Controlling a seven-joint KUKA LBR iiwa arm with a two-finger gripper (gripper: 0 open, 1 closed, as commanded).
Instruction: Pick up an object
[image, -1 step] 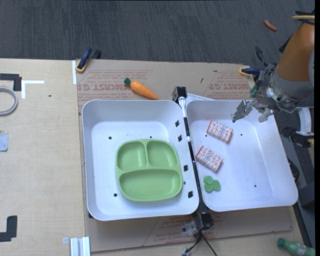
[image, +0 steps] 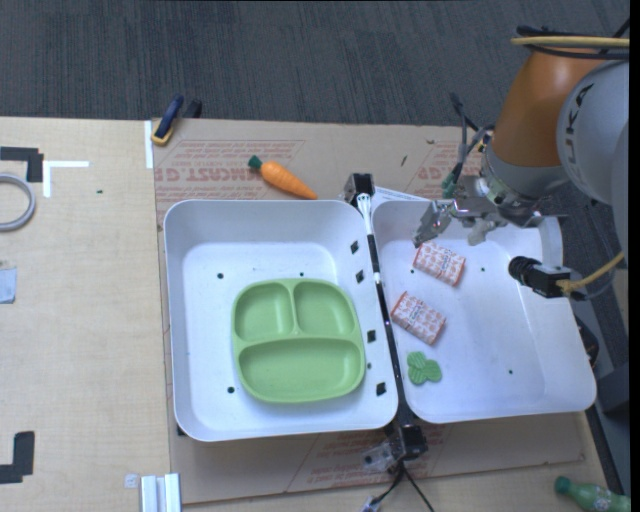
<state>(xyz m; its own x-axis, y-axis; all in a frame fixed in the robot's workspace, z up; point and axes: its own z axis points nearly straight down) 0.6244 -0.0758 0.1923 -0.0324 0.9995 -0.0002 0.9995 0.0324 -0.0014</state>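
Plainly the biggest risk is a miss: the two-finger metal gripper hangs at the far left corner of the right white plastic bin, just beside the far pink-and-white patterned packet but not squarely over it, so a descent from here may catch only the packet's edge and push it aside. The jaws look spread with nothing between them, though the fingers are small and partly blurred. The packet lies flat and thin, so the fingertips may slide off its top. The bin wall and the black-clipped divider rim stand close on the left, and a finger could strike them. A second pink-and-white packet lies nearer, well apart from the gripper, with a small green leafy toy nearer still. The left white bin holds a green divided plastic plate; an orange toy carrot rests on cardboard beyond it
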